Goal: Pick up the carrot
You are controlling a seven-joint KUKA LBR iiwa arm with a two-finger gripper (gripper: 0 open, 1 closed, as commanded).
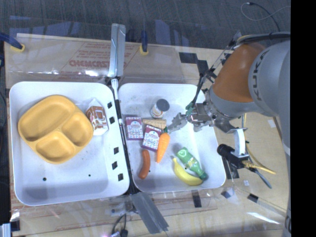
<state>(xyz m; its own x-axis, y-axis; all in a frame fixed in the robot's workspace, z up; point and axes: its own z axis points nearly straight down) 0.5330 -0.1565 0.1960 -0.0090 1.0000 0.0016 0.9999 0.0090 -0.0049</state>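
Camera view, lower frame first: a banana [186,175] and sausage [144,164] lie in the right bin [212,179]. Just above, at centre, the carrot [162,146] lies unlifted. The gripper [176,123] hovers at its top end; whether open, I cannot tell. The grasp remains.

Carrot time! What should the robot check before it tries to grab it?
1. The small orange carrot with a green top is in plain sight in the right white bin: ok.
2. Tool is close to the carrot's green top: ok.
3. Tool already grips the carrot: cannot tell.
4. Room around the carrot: not ok; the red patterned box touches its left side.
5. The red sausage and the yellow banana lie apart from the carrot: ok.
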